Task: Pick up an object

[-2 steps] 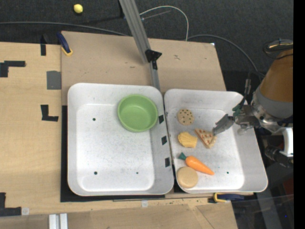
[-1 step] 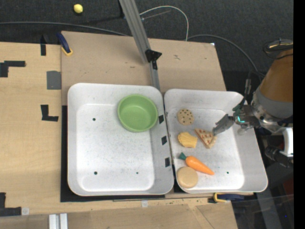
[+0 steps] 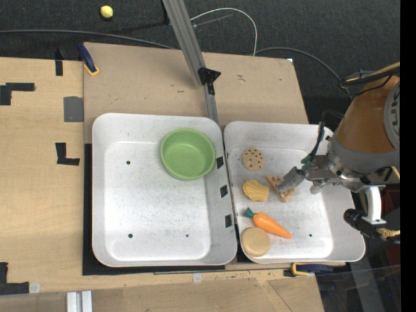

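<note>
The right bin [image 3: 325,239] holds several toy foods. A round speckled cookie [image 3: 252,158] lies near its back left. A yellow lumpy piece [image 3: 256,190] sits just below the cookie. An orange carrot [image 3: 271,225] and a tan round bun [image 3: 255,242] lie toward the front left corner. A small brown waffle-like piece [image 3: 277,182] rests near the bin's middle. My gripper [image 3: 288,183] reaches in from the right, low over the bin, with its tip at the brown piece. The tip covers part of that piece.
In the left bin [image 3: 130,226] a green bowl [image 3: 188,153] stands at the back right. A slanted metal pole [image 3: 188,38] comes down to the divider between the bins. A small yellow ball [image 3: 106,11] lies on the dark floor beyond the bench.
</note>
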Available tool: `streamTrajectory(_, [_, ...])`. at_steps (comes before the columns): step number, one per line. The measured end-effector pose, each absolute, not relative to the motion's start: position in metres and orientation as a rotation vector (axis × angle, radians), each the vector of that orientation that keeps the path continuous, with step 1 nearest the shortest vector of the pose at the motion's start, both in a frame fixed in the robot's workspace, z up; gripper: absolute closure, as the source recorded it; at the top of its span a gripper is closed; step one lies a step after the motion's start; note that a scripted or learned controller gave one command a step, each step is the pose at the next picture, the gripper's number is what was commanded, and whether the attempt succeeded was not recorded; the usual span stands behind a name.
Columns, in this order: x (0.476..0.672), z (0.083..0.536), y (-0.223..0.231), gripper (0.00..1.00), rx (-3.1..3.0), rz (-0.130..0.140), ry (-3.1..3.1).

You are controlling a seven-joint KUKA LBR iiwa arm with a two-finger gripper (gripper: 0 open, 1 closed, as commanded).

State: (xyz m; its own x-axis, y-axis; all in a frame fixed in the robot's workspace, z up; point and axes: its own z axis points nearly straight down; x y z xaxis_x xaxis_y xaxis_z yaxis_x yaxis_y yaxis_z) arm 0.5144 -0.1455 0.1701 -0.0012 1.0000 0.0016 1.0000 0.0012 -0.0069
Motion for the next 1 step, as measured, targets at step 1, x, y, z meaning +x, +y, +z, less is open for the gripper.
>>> streamTrajectory(1, [0.5124, 0.1233, -0.1369, 0.00, -2.215, 0.007, -2.219])
